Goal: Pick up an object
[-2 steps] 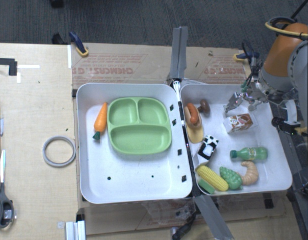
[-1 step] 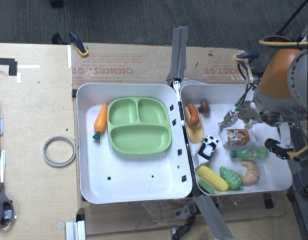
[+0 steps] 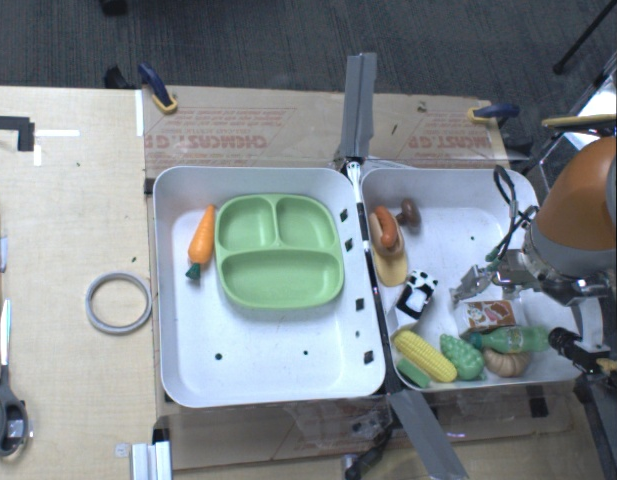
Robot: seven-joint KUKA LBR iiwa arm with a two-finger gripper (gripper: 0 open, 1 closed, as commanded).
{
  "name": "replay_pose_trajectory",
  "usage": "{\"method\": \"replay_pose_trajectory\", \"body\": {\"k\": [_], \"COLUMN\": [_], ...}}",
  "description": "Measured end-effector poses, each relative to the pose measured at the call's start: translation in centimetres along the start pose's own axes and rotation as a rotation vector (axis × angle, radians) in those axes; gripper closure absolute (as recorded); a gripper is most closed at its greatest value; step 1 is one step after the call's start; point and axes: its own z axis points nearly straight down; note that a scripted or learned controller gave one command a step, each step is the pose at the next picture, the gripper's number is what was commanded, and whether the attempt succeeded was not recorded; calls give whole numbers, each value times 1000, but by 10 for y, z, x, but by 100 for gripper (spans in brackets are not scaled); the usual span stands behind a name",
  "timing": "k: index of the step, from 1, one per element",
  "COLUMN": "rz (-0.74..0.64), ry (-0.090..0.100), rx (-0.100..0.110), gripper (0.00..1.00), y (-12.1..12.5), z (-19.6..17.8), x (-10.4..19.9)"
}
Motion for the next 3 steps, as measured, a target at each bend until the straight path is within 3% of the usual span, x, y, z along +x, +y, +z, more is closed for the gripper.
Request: {"method": "replay_pose_trajectory", "body": {"k": [1,2,3], "rz": [164,159,27], "ry": [0,-1,-2], "rx": [0,-1,-1], "gripper": [0,0,0], "y": [54,41,76], "z": [0,-42,-173], "x": [35,13,46]}}
